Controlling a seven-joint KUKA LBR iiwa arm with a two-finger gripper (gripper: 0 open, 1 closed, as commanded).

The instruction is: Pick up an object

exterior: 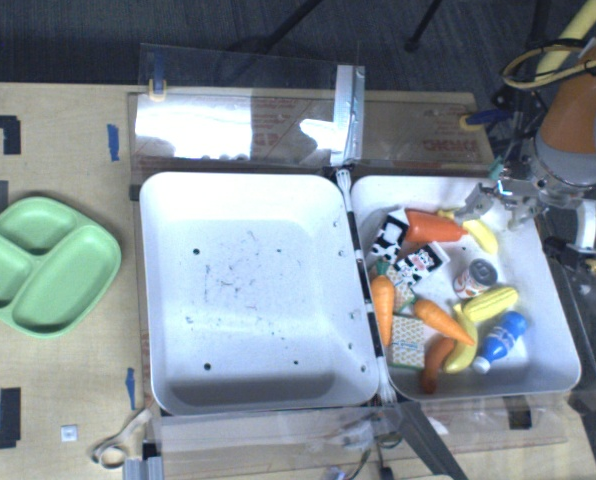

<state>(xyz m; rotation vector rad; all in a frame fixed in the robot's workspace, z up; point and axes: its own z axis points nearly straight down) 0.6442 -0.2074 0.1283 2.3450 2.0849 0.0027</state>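
White plastic makes up both shallow bins on the bench: the left-hand white bin (243, 288) and the right-hand white bin (553, 358), which carries the whole pile of toy food. Nothing has been lifted yet, as far as the view tells. The grey arm with its orange band (576, 118) hangs over the far right corner of the right-hand bin, and its two-finger gripper (503, 200) sits just above that bin's far edge, near a small yellow banana-shaped piece (481, 236). Whether the claw is released or clenched cannot be told here, as the metal parts blur together, and no object shows between them.

Candidate objects all lie in the right-hand bin: an orange-red carrot-like piece (435, 228) near the far edge, a black-and-white checked card (391, 237) beside it, two more orange carrots (383, 306) toward the middle, a yellow corn cob (489, 302), a blue and white bottle (502, 338) near the right edge, and a small round tin (475, 276).

The judgement: the task looks barely begun. Choosing a target, descending, closing and lifting all remain.
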